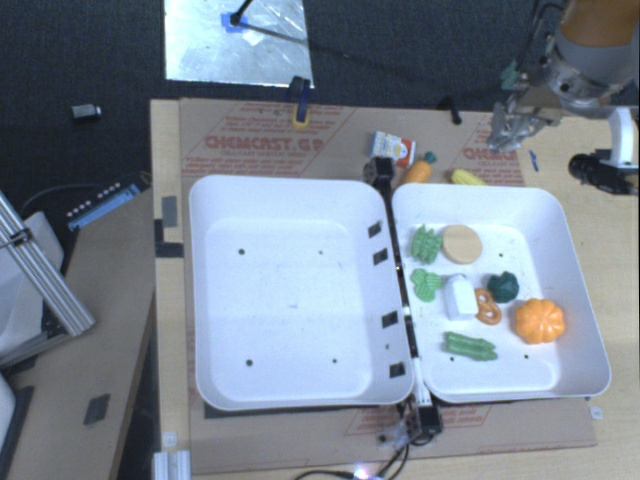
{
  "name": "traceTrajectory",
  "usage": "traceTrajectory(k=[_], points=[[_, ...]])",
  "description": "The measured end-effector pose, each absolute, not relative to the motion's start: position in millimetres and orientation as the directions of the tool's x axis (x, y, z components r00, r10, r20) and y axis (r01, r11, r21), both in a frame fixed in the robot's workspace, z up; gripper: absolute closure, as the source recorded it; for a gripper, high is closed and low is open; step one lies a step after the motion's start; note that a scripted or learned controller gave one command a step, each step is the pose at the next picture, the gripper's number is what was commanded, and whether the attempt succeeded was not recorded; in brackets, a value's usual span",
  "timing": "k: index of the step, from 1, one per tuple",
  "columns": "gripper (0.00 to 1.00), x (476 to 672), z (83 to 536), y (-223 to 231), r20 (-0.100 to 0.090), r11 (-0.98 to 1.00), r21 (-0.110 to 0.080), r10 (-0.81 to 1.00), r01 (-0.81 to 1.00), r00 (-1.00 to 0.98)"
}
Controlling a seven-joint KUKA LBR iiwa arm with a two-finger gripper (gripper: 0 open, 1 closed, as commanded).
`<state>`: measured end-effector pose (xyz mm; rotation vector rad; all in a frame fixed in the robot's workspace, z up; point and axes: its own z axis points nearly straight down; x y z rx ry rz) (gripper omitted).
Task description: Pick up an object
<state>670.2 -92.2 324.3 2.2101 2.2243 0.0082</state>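
Bench w/ 2 white bins (300, 193); right bin: 1 orange pumpkin (539, 321), 4 green items; fingers (508, 136) state unclear.

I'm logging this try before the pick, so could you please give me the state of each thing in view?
gripper: raised beyond the right bin's far edge, holding nothing.
right bin: holds all the toys.
orange pumpkin: upright, near the bin's right wall.
white block: lying mid-bin.
tan disc: lying flat.
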Motion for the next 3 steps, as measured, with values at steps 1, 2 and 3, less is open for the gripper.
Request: traceTrajectory(k=[1, 2, 3], points=[[1.0, 669.6, 429.9, -37.9, 0.001, 0.011, 0.015, 1.0, 1.0, -0.011], [1.0, 668.6, 504.8, 17.0, 0.002, 0.011, 0.011, 1.0, 1.0, -0.011], [1.0, 647.6, 537.9, 51.4, 0.001, 0.008, 0.006, 1.0, 1.0, -0.008]])
